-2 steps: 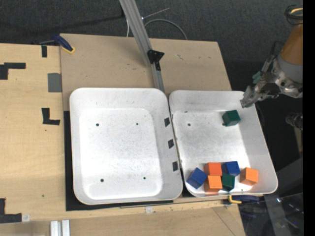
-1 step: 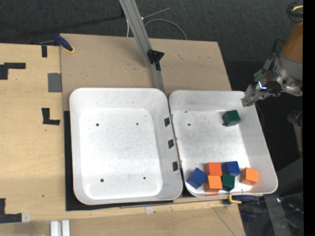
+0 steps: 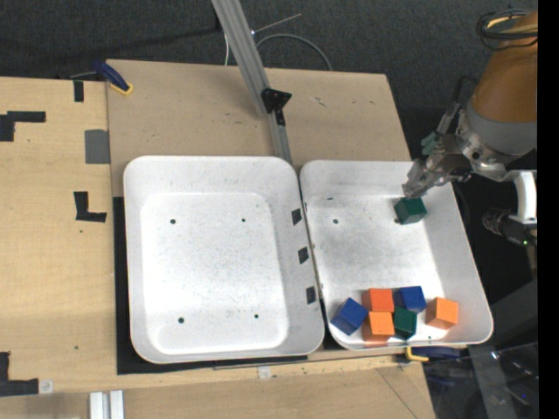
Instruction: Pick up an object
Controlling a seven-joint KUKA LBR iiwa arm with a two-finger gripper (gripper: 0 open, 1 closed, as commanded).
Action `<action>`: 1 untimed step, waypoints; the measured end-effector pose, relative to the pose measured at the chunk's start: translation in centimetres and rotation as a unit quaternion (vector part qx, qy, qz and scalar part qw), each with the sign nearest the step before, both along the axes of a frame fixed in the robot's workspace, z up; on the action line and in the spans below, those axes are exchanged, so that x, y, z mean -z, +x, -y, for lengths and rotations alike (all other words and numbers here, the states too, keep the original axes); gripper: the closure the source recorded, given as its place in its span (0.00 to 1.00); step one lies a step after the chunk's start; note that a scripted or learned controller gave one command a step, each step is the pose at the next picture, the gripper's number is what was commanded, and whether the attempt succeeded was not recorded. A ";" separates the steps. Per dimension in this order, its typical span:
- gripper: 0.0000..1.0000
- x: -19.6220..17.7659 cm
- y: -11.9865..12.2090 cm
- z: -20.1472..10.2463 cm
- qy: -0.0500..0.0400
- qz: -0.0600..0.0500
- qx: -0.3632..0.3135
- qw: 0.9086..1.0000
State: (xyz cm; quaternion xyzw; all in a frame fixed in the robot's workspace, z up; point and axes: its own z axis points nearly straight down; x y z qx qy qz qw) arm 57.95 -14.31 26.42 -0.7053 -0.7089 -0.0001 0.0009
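A dark green block (image 3: 410,209) lies in the upper right part of the right bin (image 3: 358,234), close to its right wall. My gripper (image 3: 419,184) hangs directly over it, its tip at the block's top edge. Whether it touches the block I cannot tell. Along the bin's front edge sits a cluster of blocks: a blue one (image 3: 349,315), an orange one (image 3: 381,300), another blue one (image 3: 410,298), an orange one (image 3: 380,324), a green one (image 3: 404,322) and an orange one (image 3: 444,312) at the right.
The left bin (image 3: 140,234) stands beside the right one, and their rims meet at the middle. A slanted metal pole (image 3: 249,46) rises behind the bins. The arm's orange band (image 3: 511,68) is above the right bin's far right corner.
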 end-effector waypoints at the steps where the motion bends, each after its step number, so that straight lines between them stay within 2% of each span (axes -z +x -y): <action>1: 1.00 1.5 -1.0 -5.8 0.000 -0.001 -0.001 1.000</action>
